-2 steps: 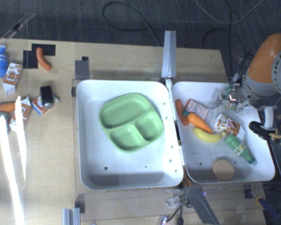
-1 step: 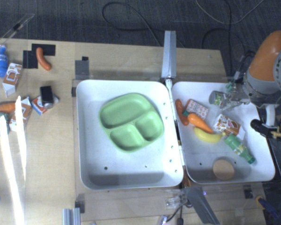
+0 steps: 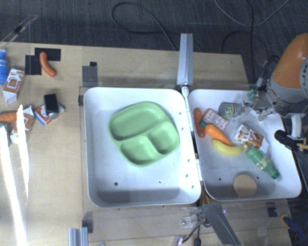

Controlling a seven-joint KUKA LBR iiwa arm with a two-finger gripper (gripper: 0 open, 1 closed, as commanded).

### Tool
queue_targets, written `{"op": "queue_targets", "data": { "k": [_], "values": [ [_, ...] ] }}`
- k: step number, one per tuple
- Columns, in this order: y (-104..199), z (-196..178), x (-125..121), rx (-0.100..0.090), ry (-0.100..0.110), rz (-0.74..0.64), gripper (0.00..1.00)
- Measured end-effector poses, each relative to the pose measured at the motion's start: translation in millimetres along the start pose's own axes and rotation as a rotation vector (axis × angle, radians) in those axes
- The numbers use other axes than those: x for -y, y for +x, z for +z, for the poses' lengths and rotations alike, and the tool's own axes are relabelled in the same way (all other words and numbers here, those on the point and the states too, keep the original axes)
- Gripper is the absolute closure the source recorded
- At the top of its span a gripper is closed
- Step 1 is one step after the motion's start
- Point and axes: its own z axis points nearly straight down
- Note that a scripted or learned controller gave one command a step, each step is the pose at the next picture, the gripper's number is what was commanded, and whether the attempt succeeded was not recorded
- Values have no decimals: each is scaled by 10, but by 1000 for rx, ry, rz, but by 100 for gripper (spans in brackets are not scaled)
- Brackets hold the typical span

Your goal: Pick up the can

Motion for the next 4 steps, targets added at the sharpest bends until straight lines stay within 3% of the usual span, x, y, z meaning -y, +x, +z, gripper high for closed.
{"op": "queue_targets", "data": {
  "k": [1, 2, 3, 4],
  "values": [
    [308, 195, -214, 2, 46, -111, 0],
    [774, 258, -196, 4, 53, 70, 0],
    [851, -127, -38, -4, 4, -64, 0],
    [932, -182, 442, -5, 5, 41, 0]
  ]
}}
